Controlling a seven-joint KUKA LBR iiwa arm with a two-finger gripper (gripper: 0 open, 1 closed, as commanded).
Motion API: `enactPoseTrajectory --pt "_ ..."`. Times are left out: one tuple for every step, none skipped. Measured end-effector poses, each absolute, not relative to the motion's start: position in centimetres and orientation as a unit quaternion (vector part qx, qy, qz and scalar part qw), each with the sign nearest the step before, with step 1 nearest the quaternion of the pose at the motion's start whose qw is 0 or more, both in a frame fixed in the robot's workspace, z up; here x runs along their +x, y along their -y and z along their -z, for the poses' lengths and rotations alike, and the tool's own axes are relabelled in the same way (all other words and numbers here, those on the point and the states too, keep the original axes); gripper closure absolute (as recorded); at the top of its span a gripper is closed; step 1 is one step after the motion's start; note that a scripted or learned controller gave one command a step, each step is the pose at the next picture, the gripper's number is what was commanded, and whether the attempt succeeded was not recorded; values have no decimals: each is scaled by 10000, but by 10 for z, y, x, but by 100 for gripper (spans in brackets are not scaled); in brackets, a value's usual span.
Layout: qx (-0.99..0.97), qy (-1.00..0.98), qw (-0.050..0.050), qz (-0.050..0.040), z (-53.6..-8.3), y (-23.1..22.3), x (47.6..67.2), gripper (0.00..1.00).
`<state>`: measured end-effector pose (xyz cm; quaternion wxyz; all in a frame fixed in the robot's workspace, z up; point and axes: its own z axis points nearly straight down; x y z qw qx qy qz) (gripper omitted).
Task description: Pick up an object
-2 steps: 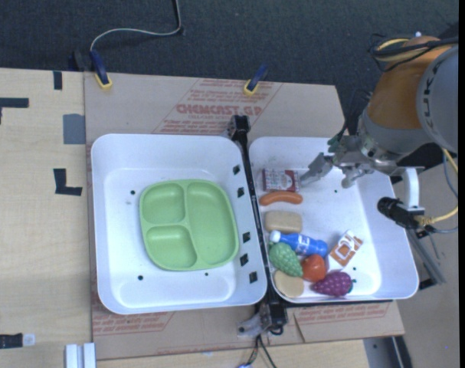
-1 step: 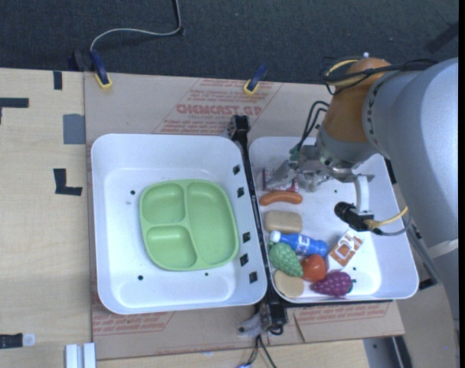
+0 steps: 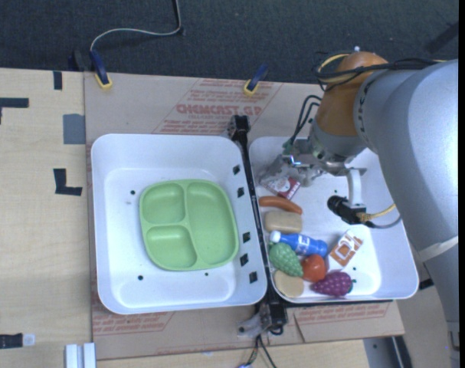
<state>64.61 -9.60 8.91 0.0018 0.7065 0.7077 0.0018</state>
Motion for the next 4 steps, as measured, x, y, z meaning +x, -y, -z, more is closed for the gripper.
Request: enactPoseTrajectory --pt "7067 -7076 15 -5 -86 100 602 0" --pt "7065 -7077 30 -16 -87 102 585 0" --pt "7065 -7077 18 -10 -86 95 625 0" --pt "7066 -7076 11 -4 -85 94 659 0"
